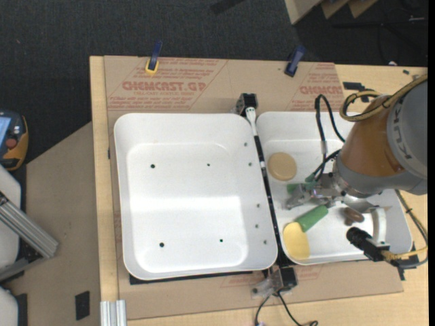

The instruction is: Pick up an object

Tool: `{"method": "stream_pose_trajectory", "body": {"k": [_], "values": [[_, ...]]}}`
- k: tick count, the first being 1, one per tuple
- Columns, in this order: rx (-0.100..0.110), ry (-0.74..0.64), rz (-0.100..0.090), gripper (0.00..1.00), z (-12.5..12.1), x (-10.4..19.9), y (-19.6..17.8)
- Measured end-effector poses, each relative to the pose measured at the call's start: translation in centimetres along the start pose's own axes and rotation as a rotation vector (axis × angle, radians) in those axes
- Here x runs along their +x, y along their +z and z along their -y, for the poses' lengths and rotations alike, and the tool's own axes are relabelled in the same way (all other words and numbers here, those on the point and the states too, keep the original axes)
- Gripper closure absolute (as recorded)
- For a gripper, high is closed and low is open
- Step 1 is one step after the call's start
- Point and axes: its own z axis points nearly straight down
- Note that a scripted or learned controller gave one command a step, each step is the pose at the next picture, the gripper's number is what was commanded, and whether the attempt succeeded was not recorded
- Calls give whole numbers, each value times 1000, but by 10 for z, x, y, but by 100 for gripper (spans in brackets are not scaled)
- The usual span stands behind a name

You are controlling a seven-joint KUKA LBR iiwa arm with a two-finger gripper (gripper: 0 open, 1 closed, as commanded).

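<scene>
From my feed, the gripper (304, 195) hangs low inside the right bin (289, 131), with the grey arm and its orange band reaching in above it. I cannot tell whether it is open or closed, and I see nothing clearly held in it.

The candidate things to pick all lie around the gripper, in that same bin, 4 in all:
- 1 green piece (312, 217) lies just below the gripper at a slant, very close to it; contact is unclear.
- 1 yellow piece (296, 242) lies below the gripper, touching the green piece's lower end, by the bin's near wall.
- 1 tan disc (281, 166) lies flat, up and to the left of the gripper and apart from it.
- 1 small brown piece (351, 215) sits to the gripper's right, partly under the arm.

Left of the gripper is the second of the 2 white bins, the left bin (183, 202), with 4 small dark dots on its floor.

Both bins rest on a brown board (204, 80) printed with red lettering. 2 blue clamps (155, 58) (295, 60) grip its far edge. Around it lies dark carpet (102, 12).
</scene>
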Motion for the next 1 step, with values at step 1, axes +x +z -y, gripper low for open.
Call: {"method": "stream_pose_trajectory", "body": {"k": [1], "values": [[-4,3,2,100,0,-2,-12]]}}
